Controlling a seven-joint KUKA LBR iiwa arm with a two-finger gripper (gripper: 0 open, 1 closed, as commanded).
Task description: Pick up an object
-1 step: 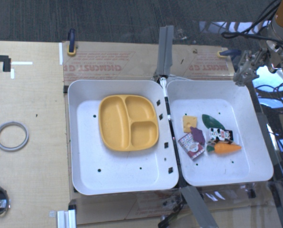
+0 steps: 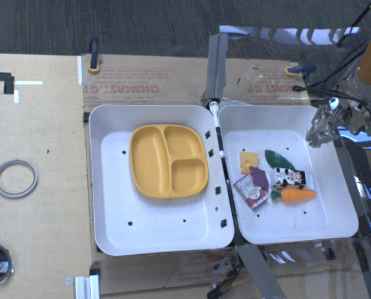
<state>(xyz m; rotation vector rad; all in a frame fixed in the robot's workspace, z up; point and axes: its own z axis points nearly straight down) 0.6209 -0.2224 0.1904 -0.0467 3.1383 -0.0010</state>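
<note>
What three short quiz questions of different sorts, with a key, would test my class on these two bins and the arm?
1. True or false: the yellow divided plate lies in the right bin.
2. Multiple choice: the orange carrot toy lies (A) on the plate, (B) in the right bin among the small items, (C) on the wooden bench.
3. Fill in: the gripper hangs over the right bin's far ____ corner.

Key
1. False; it lies in the left bin.
2. B; it lies beside the green leaf-shaped toy and the yellow cheese piece.
3. Right.
</note>
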